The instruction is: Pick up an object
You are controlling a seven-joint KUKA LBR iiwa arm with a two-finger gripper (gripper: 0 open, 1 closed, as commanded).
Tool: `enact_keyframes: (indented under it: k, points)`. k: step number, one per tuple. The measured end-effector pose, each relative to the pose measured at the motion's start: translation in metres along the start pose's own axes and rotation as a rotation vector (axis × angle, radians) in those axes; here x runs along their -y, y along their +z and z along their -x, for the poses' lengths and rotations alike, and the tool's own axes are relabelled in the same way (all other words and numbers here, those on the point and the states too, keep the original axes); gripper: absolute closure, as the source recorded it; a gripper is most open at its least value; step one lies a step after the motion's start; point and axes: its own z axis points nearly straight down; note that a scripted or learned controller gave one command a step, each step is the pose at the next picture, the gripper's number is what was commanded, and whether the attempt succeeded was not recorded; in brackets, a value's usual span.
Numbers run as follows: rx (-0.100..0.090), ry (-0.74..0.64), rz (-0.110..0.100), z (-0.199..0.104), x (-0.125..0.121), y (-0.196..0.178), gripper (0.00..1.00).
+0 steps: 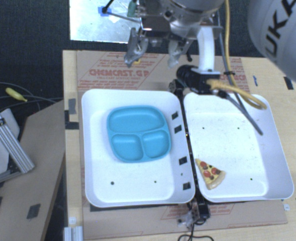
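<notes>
**A:** What is on the bench [283, 97]?

**B:** Two shallow white bins sit side by side on a sheet of brown cardboard [107, 72] printed with red lettering. The left bin [95, 185] holds a light blue divided plate [137, 133] with one wide section at the top and two smaller ones below. The plate lies flat, a little above the middle of that bin.

**A:** And the right bin?

**B:** The right bin [248, 149] holds a toy pizza slice [209, 172]. It lies flat near the bin's lower left corner, just beside the divider between the bins, with its tip pointing up and left and its crust toward the lower right. Red round toppings show on it.

**A:** Where is the arm?

**B:** The arm [281, 19] enters at the upper right. Its claw [155, 51] hangs above the cardboard beyond the top edge of the bins, near the gap between them, well apart from both the pizza slice and the plate.

**A:** Is the claw holding anything?

**B:** No. Its two metal fingers [135, 46] are spread apart with nothing between them. A yellow cable [233, 87] and grey hoses trail from the wrist across the top of the right bin.
</notes>
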Motion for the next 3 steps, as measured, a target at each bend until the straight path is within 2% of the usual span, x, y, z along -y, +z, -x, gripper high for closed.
enact_keyframes:
  k: [1, 2, 3]
  points:
    - [0.001, 0.008, 0.001, 0.006, -0.001, -0.011, 1.0]
    - [0.002, 0.006, -0.002, -0.013, 0.057, -0.017, 1.0]
    - [0.008, 0.014, -0.011, -0.011, 0.069, 0.082, 1.0]
